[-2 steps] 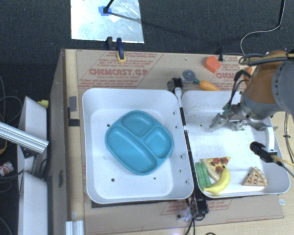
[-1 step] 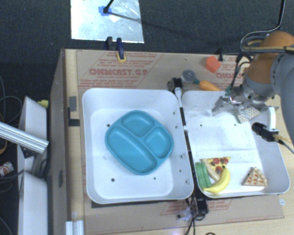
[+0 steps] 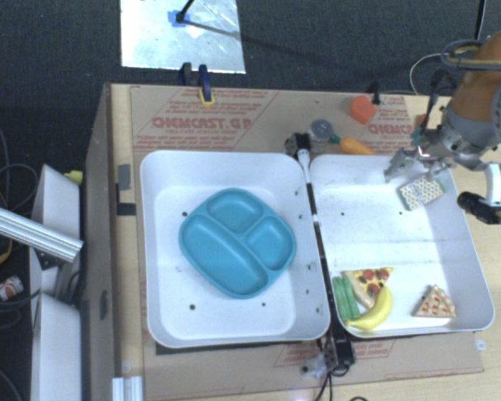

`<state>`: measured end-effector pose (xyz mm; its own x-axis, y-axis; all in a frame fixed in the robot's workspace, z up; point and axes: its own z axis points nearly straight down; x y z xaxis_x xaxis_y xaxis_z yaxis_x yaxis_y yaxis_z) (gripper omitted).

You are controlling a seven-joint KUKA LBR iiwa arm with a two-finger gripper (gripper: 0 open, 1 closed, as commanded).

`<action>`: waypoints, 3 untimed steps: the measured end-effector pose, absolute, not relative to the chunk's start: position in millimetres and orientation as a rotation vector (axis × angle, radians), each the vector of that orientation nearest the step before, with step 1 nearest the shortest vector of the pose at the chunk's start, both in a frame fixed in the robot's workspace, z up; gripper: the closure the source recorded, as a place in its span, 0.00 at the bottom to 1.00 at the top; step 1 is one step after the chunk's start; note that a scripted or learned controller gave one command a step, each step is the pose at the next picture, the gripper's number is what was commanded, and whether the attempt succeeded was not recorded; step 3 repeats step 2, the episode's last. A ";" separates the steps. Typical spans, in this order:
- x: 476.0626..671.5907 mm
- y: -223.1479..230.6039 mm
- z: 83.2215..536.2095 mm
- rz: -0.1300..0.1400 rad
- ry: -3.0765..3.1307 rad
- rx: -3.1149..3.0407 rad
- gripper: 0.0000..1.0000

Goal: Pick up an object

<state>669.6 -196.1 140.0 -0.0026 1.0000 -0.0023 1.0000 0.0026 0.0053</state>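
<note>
A: Right bin (image 3: 451,249), contents?
B: Checkered flat piece (image 3: 422,193) at the far end; pizza slice (image 3: 369,281), banana (image 3: 377,307) and green pod (image 3: 345,295) clustered at the near left; a second wedge (image 3: 434,303) near right. Left bin (image 3: 163,224) carries a blue divided plate (image 3: 236,242).
A: Jaws?
B: The gripper (image 3: 417,167) hangs just over the checkered piece; whether open or closed, cannot tell. Nothing seen held.
A: Step?
B: Likely the approach. Next: descend squarely, close on the piece, lift.
</note>
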 end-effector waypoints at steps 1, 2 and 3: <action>670.0 -204.4 85.7 0.005 2.226 2.215 0.00; 609.2 -160.3 137.5 0.004 2.222 2.217 0.00; 609.2 -160.3 137.5 0.004 2.222 2.217 0.00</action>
